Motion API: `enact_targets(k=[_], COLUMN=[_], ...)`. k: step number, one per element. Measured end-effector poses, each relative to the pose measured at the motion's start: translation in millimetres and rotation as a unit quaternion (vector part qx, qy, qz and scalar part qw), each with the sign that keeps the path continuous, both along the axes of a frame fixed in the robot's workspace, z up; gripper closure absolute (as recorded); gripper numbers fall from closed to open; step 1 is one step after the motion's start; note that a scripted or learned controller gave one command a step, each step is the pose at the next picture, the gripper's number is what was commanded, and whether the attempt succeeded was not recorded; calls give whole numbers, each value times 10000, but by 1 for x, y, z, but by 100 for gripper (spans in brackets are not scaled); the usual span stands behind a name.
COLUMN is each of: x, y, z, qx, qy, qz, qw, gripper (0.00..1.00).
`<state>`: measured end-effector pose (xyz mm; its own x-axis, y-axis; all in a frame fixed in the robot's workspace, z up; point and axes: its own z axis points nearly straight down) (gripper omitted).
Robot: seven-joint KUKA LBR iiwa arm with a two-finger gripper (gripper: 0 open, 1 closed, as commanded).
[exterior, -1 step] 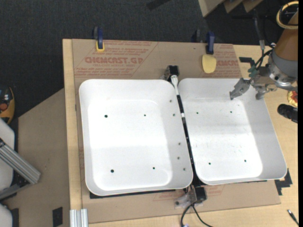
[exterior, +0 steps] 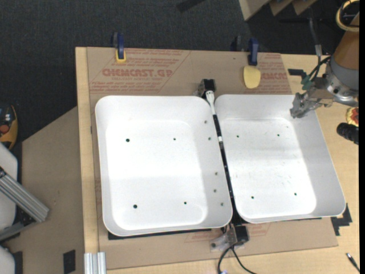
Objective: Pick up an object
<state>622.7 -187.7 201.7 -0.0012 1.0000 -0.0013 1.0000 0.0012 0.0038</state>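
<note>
My gripper (exterior: 300, 105) hangs over the far right corner of the right white bin (exterior: 319, 170), at the end of the grey arm (exterior: 345, 73) that comes in from the right. A small pale yellow object (exterior: 251, 77) lies on the brown board behind the right bin, just below a blue clamp (exterior: 252, 51) and well left of the gripper. The left white bin (exterior: 108, 153) shows its white floor with a few dark dots. Nothing shows under the gripper.
The bins sit side by side on a brown printed board (exterior: 142, 67), joined by a black strip (exterior: 219, 141). A second blue clamp (exterior: 119, 43) holds the board's far left edge. Cables and a connector (exterior: 231, 238) lie at the front.
</note>
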Motion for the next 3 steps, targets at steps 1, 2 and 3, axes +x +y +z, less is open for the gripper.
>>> enact_targets(k=[1, 2, 3], x=[14, 24, 43], y=[-9, 25, 61], z=[67, 305, 108], qx=[-12, -26, 30], qy=[-26, -94, 100], qz=[2, 16, 10], qw=[10000, 10000, 9999], gripper=[100, 100, 100])
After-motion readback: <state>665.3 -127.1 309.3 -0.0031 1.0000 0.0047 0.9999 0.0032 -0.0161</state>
